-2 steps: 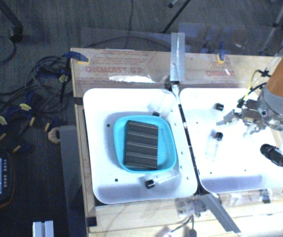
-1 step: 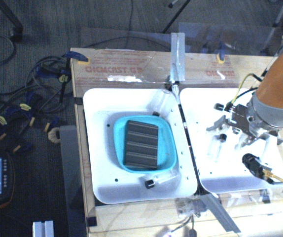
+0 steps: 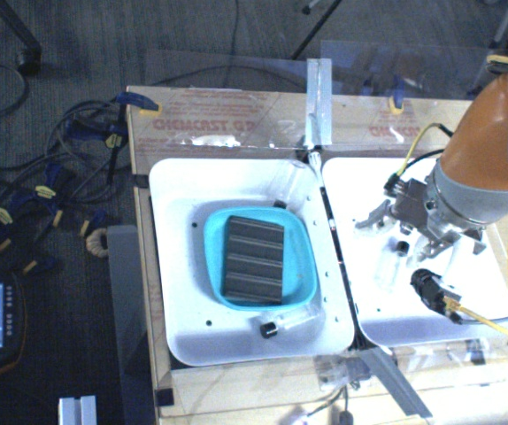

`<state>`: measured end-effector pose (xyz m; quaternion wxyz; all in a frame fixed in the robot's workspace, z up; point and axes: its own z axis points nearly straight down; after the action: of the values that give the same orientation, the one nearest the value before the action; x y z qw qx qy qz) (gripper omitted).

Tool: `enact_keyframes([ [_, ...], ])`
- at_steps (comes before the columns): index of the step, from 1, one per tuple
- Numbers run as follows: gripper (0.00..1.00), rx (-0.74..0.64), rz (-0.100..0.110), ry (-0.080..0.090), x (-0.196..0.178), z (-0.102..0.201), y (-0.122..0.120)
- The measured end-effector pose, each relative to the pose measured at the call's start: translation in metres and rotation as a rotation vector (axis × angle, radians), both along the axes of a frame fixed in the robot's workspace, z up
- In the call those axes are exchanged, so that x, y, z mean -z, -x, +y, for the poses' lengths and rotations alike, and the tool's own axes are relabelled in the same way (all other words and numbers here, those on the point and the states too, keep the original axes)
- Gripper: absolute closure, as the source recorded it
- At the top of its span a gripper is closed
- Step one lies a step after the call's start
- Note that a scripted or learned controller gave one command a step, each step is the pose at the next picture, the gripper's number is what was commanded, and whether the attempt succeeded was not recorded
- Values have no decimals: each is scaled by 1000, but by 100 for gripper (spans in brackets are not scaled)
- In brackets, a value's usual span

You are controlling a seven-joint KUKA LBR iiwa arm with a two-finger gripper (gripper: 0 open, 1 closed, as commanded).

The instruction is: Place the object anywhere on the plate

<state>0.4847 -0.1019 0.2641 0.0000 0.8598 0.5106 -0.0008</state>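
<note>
Starting at the near edge of the bench, the left bin (image 3: 170,326) curves its white rim close to the front, and a small clear piece with a black cap (image 3: 270,328) lies on the bin floor just beside the plate's near rim.

The blue plate (image 3: 211,237) sits in the middle of that bin, with bare white floor on all sides, widest at the near left corner. A dark ribbed block (image 3: 254,257) lies flat on the plate, inside its rim, its long side running near to far.

The two bins meet along a raised double rim between them, and the right bin (image 3: 360,193) lies past it. The gripper (image 3: 404,242) hangs over the middle of the right bin, well apart from the block, with that double rim between the two. Whether it is released or clenched cannot be told, since the wrist hardware clutters it, and nothing can be made out in its grasp. A dark lump with a yellow lead sits just near of it, probably part of the wrist.

The arm (image 3: 480,149) rises from the right, covering that bin's right side, while the bin's left strip and far corner are open.

Farther back, a cardboard panel (image 3: 210,122) edges both bins, and cables (image 3: 77,149) sprawl on the floor to the left.
</note>
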Motion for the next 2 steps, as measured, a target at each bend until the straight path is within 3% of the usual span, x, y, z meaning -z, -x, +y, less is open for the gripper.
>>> enact_keyframes([
  [1, 0, 49, -2, 2, -58, 68, 0],
  [2, 0, 105, 2, 1, -8, 41, 1],
])
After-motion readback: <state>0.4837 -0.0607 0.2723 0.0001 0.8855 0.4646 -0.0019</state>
